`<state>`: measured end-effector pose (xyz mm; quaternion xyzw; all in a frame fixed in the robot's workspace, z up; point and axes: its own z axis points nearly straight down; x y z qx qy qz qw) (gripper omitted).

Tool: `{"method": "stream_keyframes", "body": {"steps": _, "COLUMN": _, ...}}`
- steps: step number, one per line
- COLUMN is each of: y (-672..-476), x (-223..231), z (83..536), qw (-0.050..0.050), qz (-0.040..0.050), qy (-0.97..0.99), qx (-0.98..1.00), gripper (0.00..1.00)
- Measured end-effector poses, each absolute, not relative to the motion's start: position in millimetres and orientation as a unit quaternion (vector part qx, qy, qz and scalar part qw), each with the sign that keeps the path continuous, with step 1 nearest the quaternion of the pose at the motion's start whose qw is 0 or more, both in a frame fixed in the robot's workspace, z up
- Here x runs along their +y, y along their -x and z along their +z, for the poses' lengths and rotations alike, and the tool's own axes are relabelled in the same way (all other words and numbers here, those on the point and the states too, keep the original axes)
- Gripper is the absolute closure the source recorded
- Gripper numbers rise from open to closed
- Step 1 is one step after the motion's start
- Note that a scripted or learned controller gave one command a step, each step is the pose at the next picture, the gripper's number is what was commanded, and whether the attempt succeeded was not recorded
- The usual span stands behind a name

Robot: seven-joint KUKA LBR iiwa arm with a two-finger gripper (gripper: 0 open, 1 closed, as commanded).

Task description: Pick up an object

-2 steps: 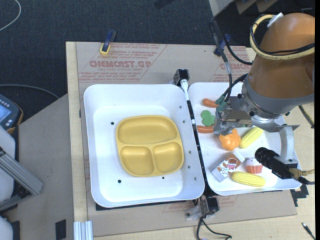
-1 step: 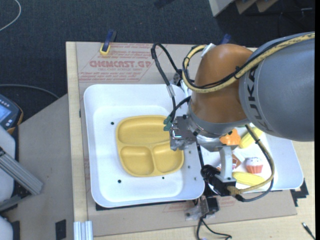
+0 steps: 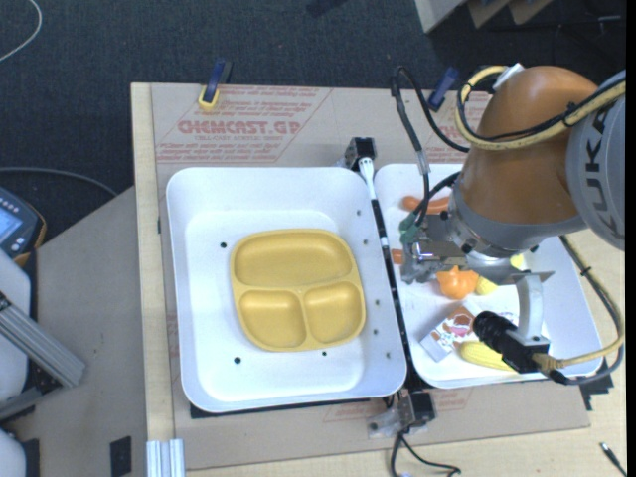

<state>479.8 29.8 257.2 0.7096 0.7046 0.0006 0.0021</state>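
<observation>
Gripper (image 3: 429,254) low over the crowded right bin (image 3: 581,301).
Its opening and any hold cannot be told; close-packed items, such as the orange piece (image 3: 457,284), may be nudged aside, spoiling a grasp.

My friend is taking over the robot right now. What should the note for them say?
Hand: low over the left side of the right bin; whether it grips anything cannot be told.
Things in the right bin: carrot-like piece at the far edge, orange toy just beside the hand, red-and-white packet and yellow banana-like toy at the near edge.
Left bin: holds a yellow divided tray.
Done: the arm has reached the objects; no pick shows.
Left: grasp one object and lift it.
</observation>
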Motion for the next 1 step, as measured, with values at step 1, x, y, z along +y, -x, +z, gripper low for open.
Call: {"method": "stream_keyframes", "body": {"steps": 1, "y": -480.0, "x": 34.7, "z": 266.1, "qw": 0.001, "qz": 0.0012, "qy": -0.707, "qx": 0.707, "gripper": 1.00}}
